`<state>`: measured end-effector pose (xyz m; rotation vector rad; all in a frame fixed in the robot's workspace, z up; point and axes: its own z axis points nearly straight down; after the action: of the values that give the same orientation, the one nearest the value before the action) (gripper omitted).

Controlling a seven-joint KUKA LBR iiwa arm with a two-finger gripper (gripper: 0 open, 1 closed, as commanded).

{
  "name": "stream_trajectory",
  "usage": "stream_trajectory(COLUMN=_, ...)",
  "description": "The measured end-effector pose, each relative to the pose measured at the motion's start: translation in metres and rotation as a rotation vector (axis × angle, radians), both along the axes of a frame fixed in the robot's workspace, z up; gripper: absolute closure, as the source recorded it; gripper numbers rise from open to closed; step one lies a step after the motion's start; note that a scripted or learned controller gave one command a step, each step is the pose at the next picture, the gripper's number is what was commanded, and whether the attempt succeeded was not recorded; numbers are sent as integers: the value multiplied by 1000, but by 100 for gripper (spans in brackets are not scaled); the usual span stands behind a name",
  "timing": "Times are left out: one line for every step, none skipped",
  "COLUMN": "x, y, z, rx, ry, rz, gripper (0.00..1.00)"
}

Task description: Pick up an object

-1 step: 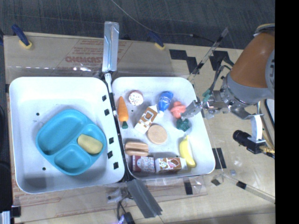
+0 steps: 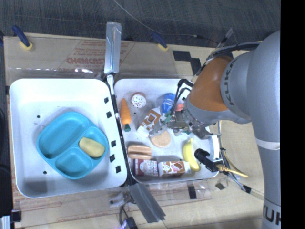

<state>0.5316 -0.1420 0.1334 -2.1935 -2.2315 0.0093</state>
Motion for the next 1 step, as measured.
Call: stream_trajectory(x=104, y=17, z=-25, rx=-7, ry=-39, rz=187, gripper=0)
